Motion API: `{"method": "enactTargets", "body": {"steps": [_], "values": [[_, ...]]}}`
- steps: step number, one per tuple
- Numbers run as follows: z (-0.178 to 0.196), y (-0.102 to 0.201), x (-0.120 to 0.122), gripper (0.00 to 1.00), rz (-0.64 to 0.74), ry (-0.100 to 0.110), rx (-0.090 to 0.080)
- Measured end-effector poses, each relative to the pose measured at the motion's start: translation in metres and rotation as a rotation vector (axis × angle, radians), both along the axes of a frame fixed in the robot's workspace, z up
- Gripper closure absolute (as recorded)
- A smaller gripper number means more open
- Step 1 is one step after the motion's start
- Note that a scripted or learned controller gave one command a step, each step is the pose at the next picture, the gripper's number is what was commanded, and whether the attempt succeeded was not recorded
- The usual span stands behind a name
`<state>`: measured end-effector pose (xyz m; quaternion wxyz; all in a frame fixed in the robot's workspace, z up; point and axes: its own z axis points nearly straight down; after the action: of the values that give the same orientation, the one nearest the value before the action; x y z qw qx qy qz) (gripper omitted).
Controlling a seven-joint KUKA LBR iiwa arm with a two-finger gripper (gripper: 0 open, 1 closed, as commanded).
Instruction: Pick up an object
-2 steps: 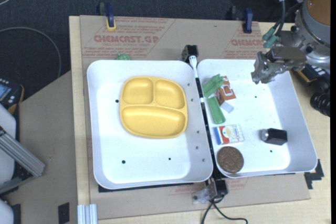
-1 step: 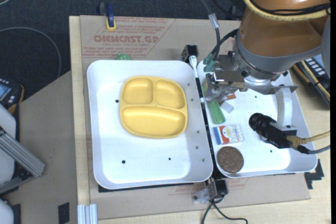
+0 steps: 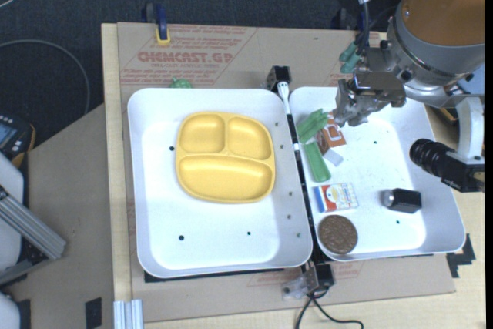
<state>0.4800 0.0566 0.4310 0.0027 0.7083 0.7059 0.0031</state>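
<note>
My gripper (image 3: 345, 118) hangs low over the back left part of the right bin (image 3: 431, 239), right above a small orange and white packet (image 3: 333, 138). Its tips reach down to the packet's top edge. Just left of it lies a green wrapper (image 3: 314, 144), stretched along the bin's left wall. Nearer the front sit a white and blue card (image 3: 337, 197), a round brown disc (image 3: 338, 233) and a small black block (image 3: 403, 199). The left bin (image 3: 154, 243) holds a yellow divided plate (image 3: 225, 156).
A black cylinder (image 3: 434, 156) on a mount juts in over the right bin's right rim. The arm's grey and orange body (image 3: 447, 4) fills the space above the bin's back right. A black clip (image 3: 279, 78) sits where the two bins meet at the back.
</note>
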Motion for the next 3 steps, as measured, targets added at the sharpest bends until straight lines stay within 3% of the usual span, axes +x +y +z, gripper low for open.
{"method": "enactTargets", "body": {"steps": [1, 2, 3], "values": [[-0.006, 0.002, -0.001, 1.0, 0.004, 0.009, -0.001], [0.066, 0.0, 0.0, 1.0, 0.004, -0.001, 0.001], [-0.053, -0.038, -0.002, 1.0, -0.002, 0.021, -0.003]]}}
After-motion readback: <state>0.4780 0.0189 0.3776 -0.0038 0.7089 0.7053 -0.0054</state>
